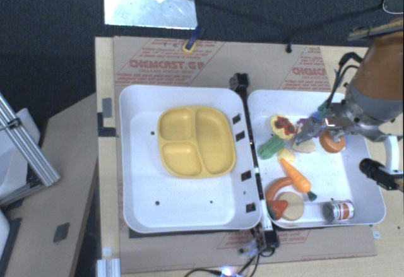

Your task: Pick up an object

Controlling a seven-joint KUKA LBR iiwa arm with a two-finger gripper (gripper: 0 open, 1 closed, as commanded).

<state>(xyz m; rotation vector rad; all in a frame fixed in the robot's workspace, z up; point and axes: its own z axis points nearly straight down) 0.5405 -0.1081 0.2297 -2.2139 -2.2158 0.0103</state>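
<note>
From where I stand, the arm [379, 74] reaches in over the right bin [363, 206], and its tool [309, 131] is down low among the cluster of toy food at the top of that bin. It sits just beside a small yellow and red piece [281, 124] and a pale piece [305, 146], with an orange round thing [331, 142] near its other side. I cannot tell whether the tool is spread or pressed together; the tip is a dark blur against the clutter, and nothing is plainly pinched in it. The rest of the pickable things lie close by in the same bin: a green piece [271, 146], a carrot [295, 176], a tan disc [291, 205] resting on a curved orange piece [275, 188], and a small can [339, 210] on its side near the front wall. The left bin [142, 206] carries only a yellow divided plate [196, 142]. To do this step well, I would say the tool should settle on one piece and not straddle two, since the pieces here are touching or nearly so and a grab could nudge a neighbour or catch an edge. Coming straight down over the middle of one piece, closing firmly, then lifting slowly would show whether it really came away. The carrot and the can, lying more apart, look like easier targets.
</note>
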